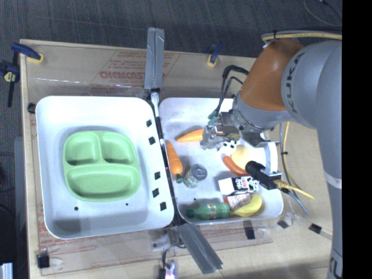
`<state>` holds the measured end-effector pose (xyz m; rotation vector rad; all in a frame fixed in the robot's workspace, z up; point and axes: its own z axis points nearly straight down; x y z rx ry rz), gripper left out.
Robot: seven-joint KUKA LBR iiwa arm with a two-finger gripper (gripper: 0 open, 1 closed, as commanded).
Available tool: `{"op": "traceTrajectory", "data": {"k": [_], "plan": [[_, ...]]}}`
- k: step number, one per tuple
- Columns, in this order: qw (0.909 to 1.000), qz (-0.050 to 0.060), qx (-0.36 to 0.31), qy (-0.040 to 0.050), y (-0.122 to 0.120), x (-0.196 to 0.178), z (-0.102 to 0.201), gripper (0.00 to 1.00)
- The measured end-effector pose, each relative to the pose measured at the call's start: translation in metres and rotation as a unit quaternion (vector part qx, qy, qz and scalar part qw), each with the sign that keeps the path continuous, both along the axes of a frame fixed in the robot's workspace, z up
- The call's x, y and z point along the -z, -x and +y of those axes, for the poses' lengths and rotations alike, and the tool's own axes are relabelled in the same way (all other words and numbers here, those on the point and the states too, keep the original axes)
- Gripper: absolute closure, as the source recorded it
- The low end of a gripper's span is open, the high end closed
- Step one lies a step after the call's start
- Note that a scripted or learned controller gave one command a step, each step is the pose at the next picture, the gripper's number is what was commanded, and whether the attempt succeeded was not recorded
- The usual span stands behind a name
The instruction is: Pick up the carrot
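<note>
Two carrots lie in the right bin (180, 112). One small orange carrot (189, 136) lies across the bin's upper middle, its right end touching the gripper (211, 138). A longer carrot (174, 158) with a green top lies along the bin's left wall, pointing down the view. The gripper hangs low over the bin, just right of the small carrot, with the grey and orange wrist (270, 86) above it. Nothing is seen lifted.
The right bin also holds a red-orange sausage-like item (234, 165), a round silver can (199, 172), a black and white packet (238, 183), a banana (251, 205) and a green bottle (210, 210). A green divided plate (103, 164) sits in the left bin (46, 115).
</note>
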<state>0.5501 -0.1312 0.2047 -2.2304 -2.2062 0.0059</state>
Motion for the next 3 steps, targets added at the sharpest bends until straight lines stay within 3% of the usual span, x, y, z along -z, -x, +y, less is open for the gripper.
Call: {"op": "traceTrajectory", "data": {"k": [1, 2, 3], "plan": [[0.9999, -0.002, 0.010, 0.0010, -0.029, 0.112, 0.020, 0.00], [1.0000, -0.001, 0.008, 0.0008, -0.029, 0.103, 0.020, 1.00], [0.9997, -0.002, 0.023, -0.0002, 0.004, 0.013, 0.048, 1.00]]}}
